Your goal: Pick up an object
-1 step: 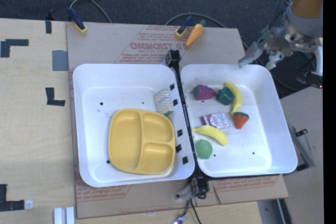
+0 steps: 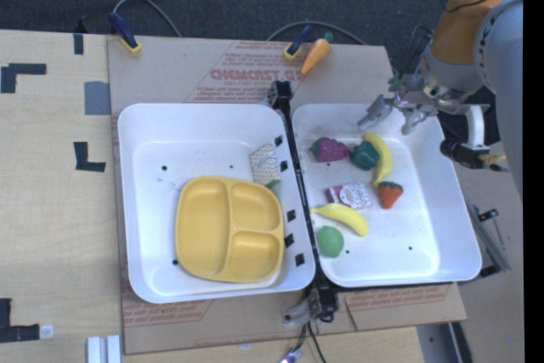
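Spread wide, the two fingers of the gripper hold nothing; they hang over the far right corner of the right bin, above its rim and just beyond the toys; the grey arm with its orange band reaches in from the right.

Inside the right bin lie the toys: a purple fruit-like piece beside a dark green pepper-like piece; a yellow banana curving down past that green piece to a red strawberry; a small pink-and-white packet near the middle; a second banana just below it; a green ball-shaped toy at the near left.

The left bin holds a yellow divided plate and, touching its far edge, a small pale packet; both bins sit on a cardboard sheet; an orange carrot toy lies on the cardboard beyond the bins.
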{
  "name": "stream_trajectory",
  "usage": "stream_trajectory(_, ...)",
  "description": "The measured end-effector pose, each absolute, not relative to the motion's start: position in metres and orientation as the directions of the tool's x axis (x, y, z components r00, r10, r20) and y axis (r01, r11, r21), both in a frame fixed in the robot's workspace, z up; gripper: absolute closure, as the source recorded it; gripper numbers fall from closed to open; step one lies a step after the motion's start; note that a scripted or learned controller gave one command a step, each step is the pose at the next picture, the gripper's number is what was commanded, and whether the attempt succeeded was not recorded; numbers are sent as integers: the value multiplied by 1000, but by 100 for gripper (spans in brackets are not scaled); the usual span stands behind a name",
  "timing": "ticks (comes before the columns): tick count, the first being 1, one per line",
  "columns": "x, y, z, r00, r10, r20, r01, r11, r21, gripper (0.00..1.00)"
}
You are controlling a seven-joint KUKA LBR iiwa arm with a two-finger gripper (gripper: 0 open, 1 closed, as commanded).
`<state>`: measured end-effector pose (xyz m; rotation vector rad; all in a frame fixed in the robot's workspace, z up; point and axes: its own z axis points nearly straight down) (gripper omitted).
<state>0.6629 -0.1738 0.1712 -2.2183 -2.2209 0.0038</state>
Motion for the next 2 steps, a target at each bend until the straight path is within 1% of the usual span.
stream_trajectory(1, 668, -185, 87, -2, 1000, -2, 1000, 2, 3, 0)
stream_trajectory(2, 668, -185, 97, -4, 1000, -6, 1000, 4, 5, 100)
